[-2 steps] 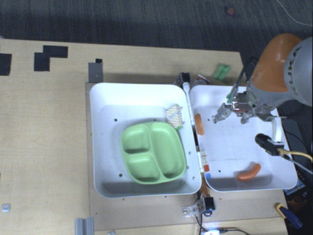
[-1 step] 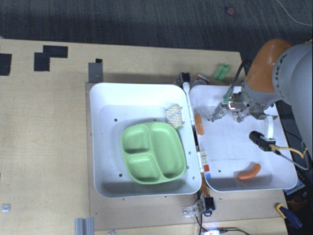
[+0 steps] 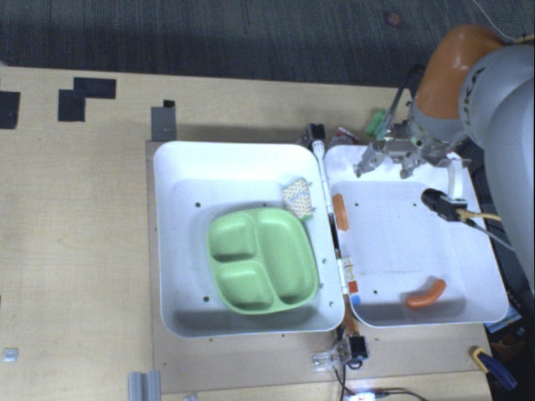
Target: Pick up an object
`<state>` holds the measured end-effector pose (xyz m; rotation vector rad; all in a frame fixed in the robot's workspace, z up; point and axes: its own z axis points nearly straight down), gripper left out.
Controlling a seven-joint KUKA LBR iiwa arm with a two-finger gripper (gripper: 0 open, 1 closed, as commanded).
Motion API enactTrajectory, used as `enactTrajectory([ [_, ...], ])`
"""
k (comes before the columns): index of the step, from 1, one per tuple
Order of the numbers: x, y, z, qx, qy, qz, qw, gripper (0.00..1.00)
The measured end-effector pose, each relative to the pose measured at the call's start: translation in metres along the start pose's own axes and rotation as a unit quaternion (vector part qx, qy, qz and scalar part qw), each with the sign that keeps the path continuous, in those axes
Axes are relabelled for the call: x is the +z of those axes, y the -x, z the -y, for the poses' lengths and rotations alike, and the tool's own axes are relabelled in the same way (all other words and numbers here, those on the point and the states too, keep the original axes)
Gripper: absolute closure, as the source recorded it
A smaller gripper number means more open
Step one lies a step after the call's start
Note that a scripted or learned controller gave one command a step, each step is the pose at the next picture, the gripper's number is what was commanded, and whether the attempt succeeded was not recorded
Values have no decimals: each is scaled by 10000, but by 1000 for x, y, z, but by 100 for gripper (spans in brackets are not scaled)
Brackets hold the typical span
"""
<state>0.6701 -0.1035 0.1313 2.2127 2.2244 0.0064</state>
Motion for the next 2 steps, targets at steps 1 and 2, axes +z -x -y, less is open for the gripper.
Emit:
enactTrajectory([
  [1, 45, -2, 80, 17, 0, 4, 10000, 0],
  [2, 46, -17, 24, 3, -7, -4, 10000, 0],
])
